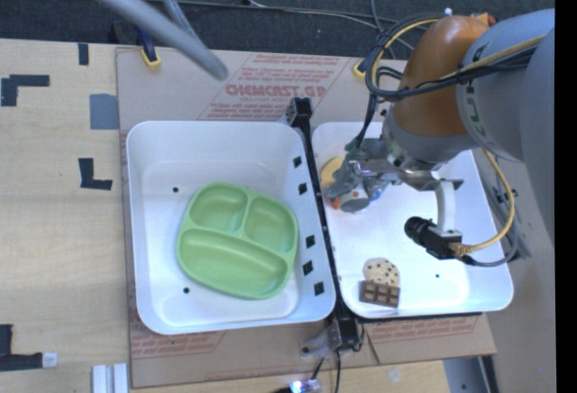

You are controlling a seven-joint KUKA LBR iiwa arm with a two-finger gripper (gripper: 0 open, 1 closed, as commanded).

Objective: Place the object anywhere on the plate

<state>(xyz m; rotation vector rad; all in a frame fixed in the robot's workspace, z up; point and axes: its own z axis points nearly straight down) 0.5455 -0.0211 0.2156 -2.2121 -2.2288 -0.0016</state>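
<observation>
Hovering over small objs (347, 188) right of the divider, tool (361, 179) — grip state unclear — should seat squarely before lifting toward green plate (237, 239).

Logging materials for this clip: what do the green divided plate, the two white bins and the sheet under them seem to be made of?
The green divided plate looks like moulded plastic, matte, with soft rounded compartment ridges. The two shallow white bins seem to be smooth plastic too, with a faint sheen on their rolled rims. The brown sheet beneath looks like cardboard: dull tan, with red printed lettering.
</observation>
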